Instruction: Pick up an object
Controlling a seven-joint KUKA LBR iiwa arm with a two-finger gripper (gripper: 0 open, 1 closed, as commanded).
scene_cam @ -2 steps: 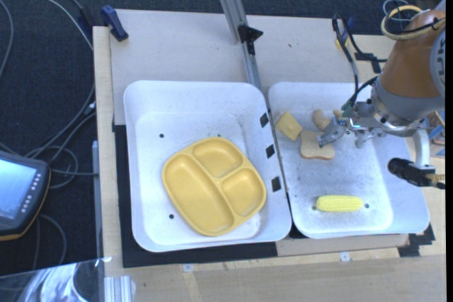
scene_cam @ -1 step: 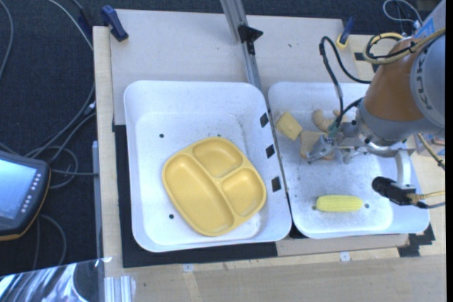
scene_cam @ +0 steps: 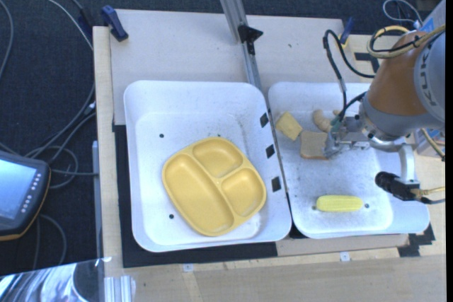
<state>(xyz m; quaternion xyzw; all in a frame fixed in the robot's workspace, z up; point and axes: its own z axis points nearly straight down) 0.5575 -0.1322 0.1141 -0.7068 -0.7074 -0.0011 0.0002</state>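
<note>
Surface (scene_cam: 184, 46): carries 2 white bins side by side.
Left bin (scene_cam: 141, 109): holds a yellow 3-compartment plate (scene_cam: 214, 184).
Right bin (scene_cam: 375, 173): holds 4 small items.
End effector (scene_cam: 338, 141): low at the tan block (scene_cam: 312, 146), on its right edge; grip state cannot be told.
Other items: corn cob (scene_cam: 339, 204) near, yellow wedge (scene_cam: 289, 126) left, beige piece (scene_cam: 323, 119) far.

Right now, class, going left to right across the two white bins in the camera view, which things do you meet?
Yellow divided plate → pale yellow block → tan flat piece → yellow corn cob, with the claw about level with it, against the tan piece's right edge.
</note>
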